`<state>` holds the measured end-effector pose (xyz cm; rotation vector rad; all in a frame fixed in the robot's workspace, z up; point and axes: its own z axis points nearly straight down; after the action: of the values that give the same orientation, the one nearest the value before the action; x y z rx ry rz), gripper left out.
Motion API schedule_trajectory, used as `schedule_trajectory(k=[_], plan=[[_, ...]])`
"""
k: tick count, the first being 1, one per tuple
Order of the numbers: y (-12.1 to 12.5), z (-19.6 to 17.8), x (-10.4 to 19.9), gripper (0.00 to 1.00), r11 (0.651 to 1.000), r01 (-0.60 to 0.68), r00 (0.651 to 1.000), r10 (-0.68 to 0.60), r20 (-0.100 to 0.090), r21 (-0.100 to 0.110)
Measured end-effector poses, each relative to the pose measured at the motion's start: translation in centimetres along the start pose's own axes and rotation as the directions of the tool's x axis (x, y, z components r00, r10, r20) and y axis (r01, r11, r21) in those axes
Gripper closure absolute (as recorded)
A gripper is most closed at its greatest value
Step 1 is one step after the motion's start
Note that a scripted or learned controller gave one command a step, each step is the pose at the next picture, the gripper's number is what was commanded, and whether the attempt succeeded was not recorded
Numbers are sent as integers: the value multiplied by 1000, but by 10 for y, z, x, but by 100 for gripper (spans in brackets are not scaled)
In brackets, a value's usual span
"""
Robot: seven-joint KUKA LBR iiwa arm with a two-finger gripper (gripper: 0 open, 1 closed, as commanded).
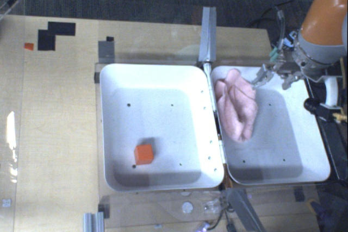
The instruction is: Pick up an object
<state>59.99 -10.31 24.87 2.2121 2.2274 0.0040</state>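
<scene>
A crumpled pink cloth lies against the left wall of the right bin. A small orange block sits near the front left of the left bin. My gripper hangs over the far part of the right bin, just right of the cloth's upper end. Its fingers are spread open with nothing between them. The left fingertip is close to the cloth's edge; whether it touches cannot be told.
A metal divider post stands behind the seam between the two bins. Black markers and a small orange tag lie on the bench at far left. Cables run at the right behind the arm.
</scene>
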Motion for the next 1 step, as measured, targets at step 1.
schedule_trajectory(k=[1], plan=[[13, 53, 22, 0, 1000, -20, 1000, 20, 0, -1]])
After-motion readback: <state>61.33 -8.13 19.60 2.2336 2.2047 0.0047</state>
